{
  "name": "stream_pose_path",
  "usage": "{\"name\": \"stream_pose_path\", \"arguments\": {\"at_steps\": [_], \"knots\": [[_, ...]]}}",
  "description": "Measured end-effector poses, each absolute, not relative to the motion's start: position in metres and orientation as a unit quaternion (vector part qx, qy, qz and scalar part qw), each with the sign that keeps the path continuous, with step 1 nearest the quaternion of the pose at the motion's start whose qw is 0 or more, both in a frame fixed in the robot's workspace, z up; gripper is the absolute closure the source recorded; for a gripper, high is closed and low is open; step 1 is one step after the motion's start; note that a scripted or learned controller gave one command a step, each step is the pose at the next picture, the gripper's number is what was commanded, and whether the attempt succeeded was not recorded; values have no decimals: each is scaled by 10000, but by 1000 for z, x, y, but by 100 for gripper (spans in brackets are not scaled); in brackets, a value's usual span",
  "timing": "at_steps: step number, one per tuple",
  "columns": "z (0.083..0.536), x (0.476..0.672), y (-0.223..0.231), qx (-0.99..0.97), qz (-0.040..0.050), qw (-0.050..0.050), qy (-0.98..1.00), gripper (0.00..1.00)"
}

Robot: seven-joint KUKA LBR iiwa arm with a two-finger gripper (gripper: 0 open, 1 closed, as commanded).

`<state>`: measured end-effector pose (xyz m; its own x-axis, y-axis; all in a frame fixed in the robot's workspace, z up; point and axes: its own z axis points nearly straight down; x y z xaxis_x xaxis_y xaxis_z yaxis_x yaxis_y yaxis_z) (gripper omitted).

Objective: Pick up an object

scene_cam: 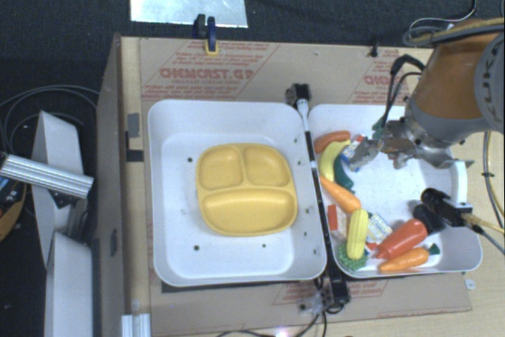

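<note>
The gripper (pixel 359 154) hangs low in the right bin (pixel 465 249); whether it grips anything, I cannot tell. The banana (pixel 328 162) lies just left, crowded by carrots (pixel 341 195), so a grab may slip.

Toy food lay heaped in the right bin (pixel 472 252): a corn cob (pixel 357 233) upright at six o'clock, a carrot (pixel 340 193) slanting above it, a red pepper (pixel 403 237) and orange carrot (pixel 404 260) at five, a banana (pixel 329 159) at eleven.

A yellow divided plate (pixel 245 189) sits mid left bin (pixel 170 170). Toy vegetables crowd the right bin (pixel 465 249). The gripper (pixel 359 154) hovers near its left edge.
</note>
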<state>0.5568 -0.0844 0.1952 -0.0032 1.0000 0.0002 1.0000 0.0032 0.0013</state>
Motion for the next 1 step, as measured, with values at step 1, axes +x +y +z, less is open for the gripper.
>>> {"name": "stream_pose_path", "arguments": {"at_steps": [1], "knots": [[95,587,-87,7066,-6,5,7076,0]]}}
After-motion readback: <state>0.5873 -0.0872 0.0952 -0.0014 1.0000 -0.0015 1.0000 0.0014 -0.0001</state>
